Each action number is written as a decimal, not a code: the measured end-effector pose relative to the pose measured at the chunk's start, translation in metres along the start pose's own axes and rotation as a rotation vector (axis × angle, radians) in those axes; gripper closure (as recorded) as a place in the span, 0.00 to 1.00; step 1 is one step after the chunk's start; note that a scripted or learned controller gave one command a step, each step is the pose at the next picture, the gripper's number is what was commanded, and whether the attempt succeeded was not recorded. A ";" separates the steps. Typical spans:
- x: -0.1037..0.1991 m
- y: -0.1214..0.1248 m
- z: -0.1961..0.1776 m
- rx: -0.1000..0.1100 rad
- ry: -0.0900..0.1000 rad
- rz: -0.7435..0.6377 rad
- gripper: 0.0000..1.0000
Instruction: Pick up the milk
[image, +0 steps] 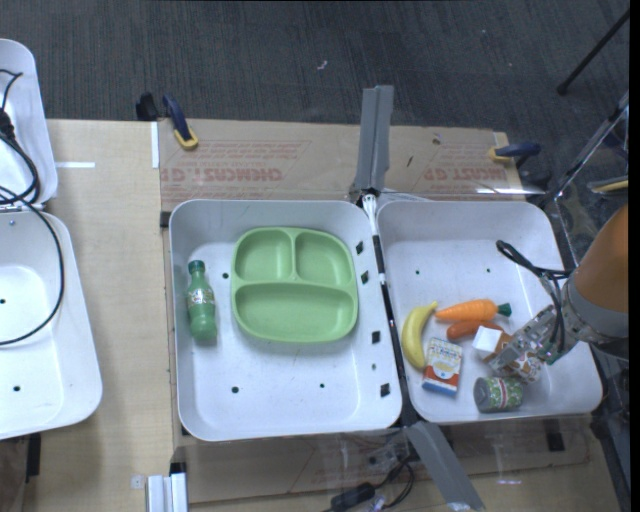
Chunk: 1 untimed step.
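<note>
The milk (443, 364), a small, light, crushable carton lying flat beside the banana (414, 334), wanted gripping across its narrow sides; the pincer's (527, 350) spread I couldn't tell.

The bench (100, 150) was a pale wooden top. A sheet of brown cardboard (290, 165) lay along its far edge, held by a clamp (178, 122) at the left and another clamp (515, 152) at the right. Two shallow white bins sat side by side toward the near edge, the left bin (275, 405) touching the right bin (440, 240).
</note>
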<state>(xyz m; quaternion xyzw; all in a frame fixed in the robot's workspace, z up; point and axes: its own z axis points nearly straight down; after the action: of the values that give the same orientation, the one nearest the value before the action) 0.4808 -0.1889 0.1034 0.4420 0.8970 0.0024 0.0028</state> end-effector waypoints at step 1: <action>0.055 0.090 -0.120 0.006 0.002 -0.129 1.00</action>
<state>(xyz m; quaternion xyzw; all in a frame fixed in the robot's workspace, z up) 0.5181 -0.0905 0.2244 0.3831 0.9237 -0.0001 0.0005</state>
